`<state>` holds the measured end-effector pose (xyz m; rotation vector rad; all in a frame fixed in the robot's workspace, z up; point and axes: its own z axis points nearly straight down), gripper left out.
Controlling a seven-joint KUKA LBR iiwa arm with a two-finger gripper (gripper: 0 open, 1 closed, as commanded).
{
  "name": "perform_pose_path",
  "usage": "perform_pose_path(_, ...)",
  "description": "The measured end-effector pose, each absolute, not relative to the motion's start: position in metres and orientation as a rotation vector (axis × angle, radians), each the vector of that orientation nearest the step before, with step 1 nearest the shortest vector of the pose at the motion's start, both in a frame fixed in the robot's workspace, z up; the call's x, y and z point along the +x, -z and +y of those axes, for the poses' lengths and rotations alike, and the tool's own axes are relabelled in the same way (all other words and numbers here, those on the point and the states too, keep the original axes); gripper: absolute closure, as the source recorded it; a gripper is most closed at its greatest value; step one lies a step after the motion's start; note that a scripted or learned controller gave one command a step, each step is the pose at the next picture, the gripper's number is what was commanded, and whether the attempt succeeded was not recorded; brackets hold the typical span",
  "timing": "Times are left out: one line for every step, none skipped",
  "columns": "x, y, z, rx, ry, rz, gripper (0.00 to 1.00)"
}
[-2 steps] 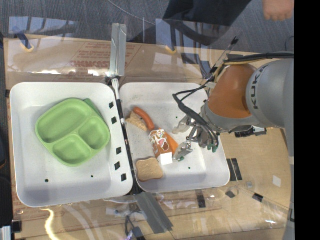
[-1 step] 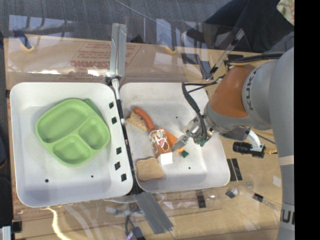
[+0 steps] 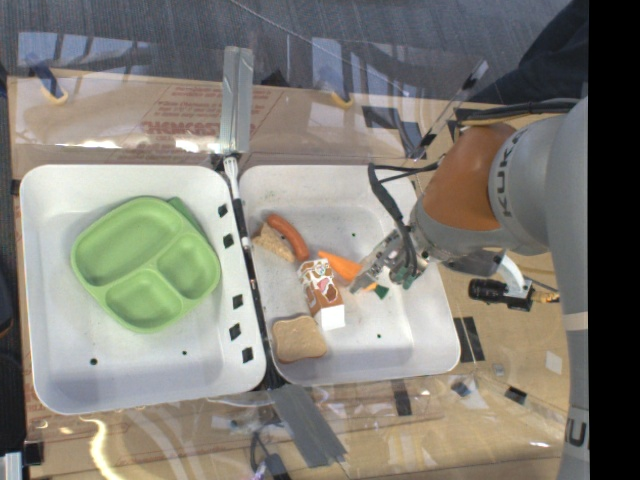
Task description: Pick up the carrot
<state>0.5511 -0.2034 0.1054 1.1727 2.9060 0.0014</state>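
Hand [image 3: 372,277] at the carrot [image 3: 345,265], seemingly touching it

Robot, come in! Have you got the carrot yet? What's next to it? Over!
Gripper down in right bin, right beside carrot. Carrot lying on bin floor, not lifted. Carton touching carrot's left side; sausage further off.

Red print runs across the cardboard sheet [image 3: 190,108] behind the left bin, several lines of it, but it sits upside down and too blurred to read a single word. The small carton [image 3: 322,286] in the right bin carries a brown-and-red picture on its face, and no lettering there can be made out either.
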Motion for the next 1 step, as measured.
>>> perform_pose_path(0.5824, -0.2017, -0.1526, 1.082, -0.004, 2.940, 1.00)
